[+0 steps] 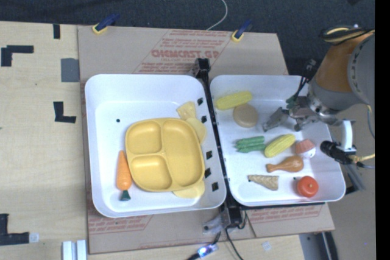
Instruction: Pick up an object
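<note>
The surface [256, 52] carries two white bins side by side. The left bin [103, 94] holds a yellow divided plate [163, 154] with a toy carrot [124, 172] just beside its left edge. The right bin [274, 83] holds the likely targets: two corn cobs [233, 100] [279, 144], a tan round piece [245, 115], a green bean pod [250, 144], a drumstick [285, 164], a wedge slice [264, 181], a pink piece [303, 147] and a tomato [307, 186]. The arm [344, 70] reaches over that bin's right side. The tool [275, 120] hangs just right of the tan piece with nothing between its fingers; how wide they stand I cannot tell. This looks like the approach step, no pick made yet. Next, it must settle over one item and descend.
</note>
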